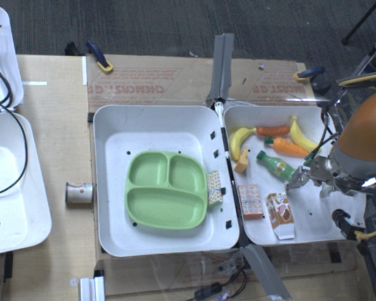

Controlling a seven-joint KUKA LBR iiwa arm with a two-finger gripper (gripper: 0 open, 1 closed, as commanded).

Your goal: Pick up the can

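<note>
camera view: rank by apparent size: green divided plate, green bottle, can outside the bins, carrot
1. green divided plate, by far the largest.
2. green bottle.
3. carrot, close to the bottle in length, so that order is unsure.
4. can, lying on the bench left of the left bin, looks smallest.

The arm point(363, 137) reaches in from the right, wrist bent low.
</note>
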